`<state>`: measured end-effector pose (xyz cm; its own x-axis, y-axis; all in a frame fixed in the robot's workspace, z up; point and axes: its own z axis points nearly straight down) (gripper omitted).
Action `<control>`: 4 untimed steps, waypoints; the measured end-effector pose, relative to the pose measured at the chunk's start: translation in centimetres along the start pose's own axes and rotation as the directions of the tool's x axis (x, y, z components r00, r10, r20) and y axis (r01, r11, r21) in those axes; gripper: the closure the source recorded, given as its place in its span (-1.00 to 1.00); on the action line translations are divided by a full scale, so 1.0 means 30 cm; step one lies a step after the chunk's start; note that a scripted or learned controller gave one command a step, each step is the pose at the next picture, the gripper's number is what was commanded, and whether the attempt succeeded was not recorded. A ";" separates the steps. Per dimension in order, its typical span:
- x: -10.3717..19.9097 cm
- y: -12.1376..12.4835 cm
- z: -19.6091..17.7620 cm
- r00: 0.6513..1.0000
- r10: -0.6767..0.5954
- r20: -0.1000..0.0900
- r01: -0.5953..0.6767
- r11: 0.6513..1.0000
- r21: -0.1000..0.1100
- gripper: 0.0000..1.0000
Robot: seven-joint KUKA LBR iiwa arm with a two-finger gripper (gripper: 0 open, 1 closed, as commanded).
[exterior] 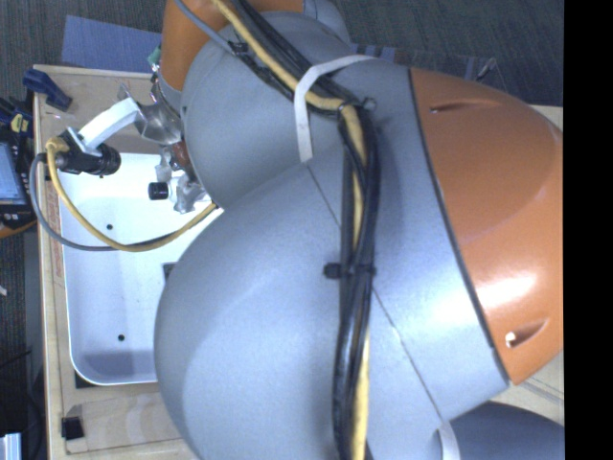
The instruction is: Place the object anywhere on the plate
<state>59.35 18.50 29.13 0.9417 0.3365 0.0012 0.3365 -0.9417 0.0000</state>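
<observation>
Fingers low over bin (left)

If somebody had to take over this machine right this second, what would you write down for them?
Gripper: the two-finger gripper hangs over the far part of the left shallow white bin; too little of it shows to tell open from shut, or whether it carries anything.
Things: the big grey arm with orange bands blocks most of the bench, so I cannot locate the plate or the object. A yellow cable loops over the bin.
Done: nothing I can confirm.
Left: find the object and plate, then check the placing once the arm clears.
</observation>
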 end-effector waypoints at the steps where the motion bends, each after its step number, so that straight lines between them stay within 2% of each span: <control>1: 0.012 0.339 -0.084 0.957 -0.290 0.005 0.290 0.957 0.005 1.00; 2: -0.112 0.235 0.527 0.994 -0.107 0.009 0.107 0.994 0.006 1.00; 3: 0.093 0.185 0.384 0.991 0.136 0.001 -0.136 0.991 0.000 1.00; 4: 0.004 0.436 0.337 0.987 -0.163 0.008 0.163 0.987 0.008 1.00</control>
<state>63.88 6.24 19.00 0.8740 0.4858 -0.0071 0.4858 -0.8740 -0.0075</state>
